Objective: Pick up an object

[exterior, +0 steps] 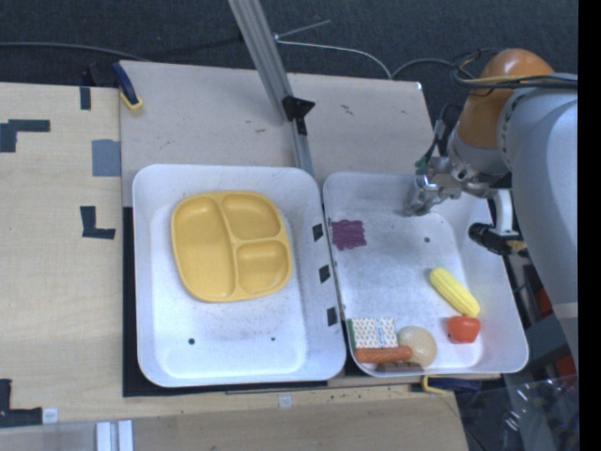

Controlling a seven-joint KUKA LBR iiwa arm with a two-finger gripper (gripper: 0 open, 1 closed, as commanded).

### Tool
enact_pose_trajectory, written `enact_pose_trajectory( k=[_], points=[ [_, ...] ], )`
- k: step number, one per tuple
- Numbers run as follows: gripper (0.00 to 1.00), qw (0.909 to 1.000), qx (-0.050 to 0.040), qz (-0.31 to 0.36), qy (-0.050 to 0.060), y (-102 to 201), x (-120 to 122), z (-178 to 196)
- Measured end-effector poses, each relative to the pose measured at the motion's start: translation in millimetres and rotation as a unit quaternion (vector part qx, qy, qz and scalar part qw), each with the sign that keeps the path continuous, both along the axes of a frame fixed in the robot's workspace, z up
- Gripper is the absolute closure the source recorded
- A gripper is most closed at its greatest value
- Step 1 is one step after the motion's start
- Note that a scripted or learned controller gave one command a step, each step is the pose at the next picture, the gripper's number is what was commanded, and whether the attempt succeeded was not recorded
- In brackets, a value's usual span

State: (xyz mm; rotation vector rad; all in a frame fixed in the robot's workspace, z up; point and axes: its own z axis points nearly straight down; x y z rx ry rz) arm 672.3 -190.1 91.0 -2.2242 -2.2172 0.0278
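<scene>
The left bin (160,346) is carrying a yellow divided plate (231,244), and the right bin (507,346) is holding all the small things. The arm (545,177) is reaching in from the right, and its gripper (421,198) is hanging over the far part of the right bin, near the rim. Nothing is lying between its fingers; whether they are apart or together I cannot tell.

Among the loose things, the corn cob (454,290) is the largest, lying slantwise toward the right wall. It is looking like a light, stiff plastic toy, probably a little slippery, so taking it across the middle seems best. The purple grape bunch (348,233) is lying alone and nearest the gripper, with free space around it. The pale round piece (419,344), the carrot (381,354) and the red tomato (462,328) are crowding at the near wall, where the fingers would have little room.
</scene>
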Motion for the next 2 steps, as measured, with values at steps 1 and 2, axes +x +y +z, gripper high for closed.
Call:
enact_pose_trajectory(
  k=[1,2],
  points=[
    [1.00,1.0000,0.0019,0.001,0.001,27.1,4.8,11.5],
    [1.00,1.0000,-0.0037,0.000,0.004,85.1,3.8,-3.1]
  ],
)
